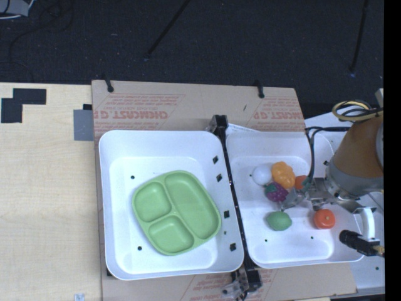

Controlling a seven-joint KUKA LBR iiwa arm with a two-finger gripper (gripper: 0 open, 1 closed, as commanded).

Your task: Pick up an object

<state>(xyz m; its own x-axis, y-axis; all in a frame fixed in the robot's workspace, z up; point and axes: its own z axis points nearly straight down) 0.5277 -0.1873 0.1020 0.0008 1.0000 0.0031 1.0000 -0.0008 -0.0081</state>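
Note:
The right bin [294, 256] holds several small objects: a white ball [260, 175], an orange-yellow piece [283, 174], a purple berry-like piece [275, 192], a green rounded piece [279, 221] and an orange-red piece [324, 219]. My gripper [294, 197] reaches in from the right and sits low in the bin, right beside the purple piece and just below the orange-yellow one. A small red bit [301, 182] shows next to the gripper's top. Whether anything is held cannot be made out from here.
The left bin [119, 256] contains a green divided plate [175, 212]. A black divider [229, 199] separates the two bins. The arm's orange band [360, 149] hangs over the right bin's right wall, with cables [351, 110] behind it.

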